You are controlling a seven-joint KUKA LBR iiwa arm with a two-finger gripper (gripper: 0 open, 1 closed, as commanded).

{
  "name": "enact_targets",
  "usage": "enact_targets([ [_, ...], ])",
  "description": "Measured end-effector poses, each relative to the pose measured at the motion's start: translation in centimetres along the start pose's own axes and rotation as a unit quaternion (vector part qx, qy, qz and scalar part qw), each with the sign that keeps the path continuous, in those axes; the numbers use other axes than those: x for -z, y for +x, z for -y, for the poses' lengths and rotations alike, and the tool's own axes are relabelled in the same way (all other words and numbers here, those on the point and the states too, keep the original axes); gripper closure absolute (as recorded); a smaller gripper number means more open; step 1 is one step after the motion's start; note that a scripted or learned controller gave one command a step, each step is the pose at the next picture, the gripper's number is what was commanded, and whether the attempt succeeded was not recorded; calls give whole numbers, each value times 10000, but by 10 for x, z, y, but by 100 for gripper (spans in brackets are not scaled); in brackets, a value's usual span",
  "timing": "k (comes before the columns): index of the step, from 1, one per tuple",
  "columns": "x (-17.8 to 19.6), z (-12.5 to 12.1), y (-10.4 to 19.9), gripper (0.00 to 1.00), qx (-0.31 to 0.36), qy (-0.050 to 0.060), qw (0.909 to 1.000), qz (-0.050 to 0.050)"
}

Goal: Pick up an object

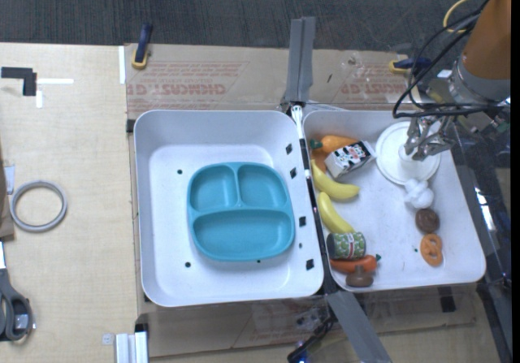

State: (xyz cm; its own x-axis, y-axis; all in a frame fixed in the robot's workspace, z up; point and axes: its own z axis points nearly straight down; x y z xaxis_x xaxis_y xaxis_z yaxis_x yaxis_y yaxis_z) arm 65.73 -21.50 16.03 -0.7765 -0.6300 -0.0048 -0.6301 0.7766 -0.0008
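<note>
My gripper (422, 144) hangs over the far right part of the right bin (463, 272), just above the right side of a small white round dish (396, 157). Nothing can be seen held in it. In the same bin lie a small milk carton (351, 157), an orange toy (337, 143), two yellow bananas (334, 183) (337, 214), a green can (348, 245), a red pepper (358, 264), a white lumpy piece (418, 192), a brown round piece (427, 220) and an orange ring-shaped piece (431, 249).
The left bin (154, 191) holds a blue divided plate (241, 211). A grey bar (300, 61) rises between the bins at the back. A roll of tape (36, 205) and scissors (12, 317) lie on the wooden bench at the left.
</note>
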Motion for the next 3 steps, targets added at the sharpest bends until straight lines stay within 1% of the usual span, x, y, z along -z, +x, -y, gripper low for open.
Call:
enact_targets([
  [1, -69, -41, 46, 100, -75, -7, 10000, -4],
  [2, -68, -41, 45, 0, -75, -3, 10000, 1],
  [3, -69, -146, 96, 0, -1311, -8, 9914, -20],
])
